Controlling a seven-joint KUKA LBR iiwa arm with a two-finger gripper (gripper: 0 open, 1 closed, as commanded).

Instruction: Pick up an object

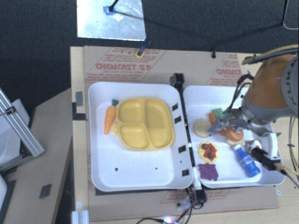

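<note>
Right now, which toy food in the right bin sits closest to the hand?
The orange piece, right under the hand. The tan round one lies left of it, while the pizza slice, purple grapes and blue bottle are lower down.

Quick count of what's on the bench: two shallow white plastic bins, the left bin (pixel 100 171) and the right bin (pixel 224 181). Left bin has one yellow three-compartment plastic plate (pixel 142 123) and one orange toy carrot with a green top (pixel 110 117). Right bin has one round beige disc (pixel 201 127), one yellow toy pizza with red toppings (pixel 208 151), one purple crinkly piece (pixel 208 171), one blue bottle with a white cap (pixel 246 161), and one orange-and-green toy piece (pixel 217 114).
</note>
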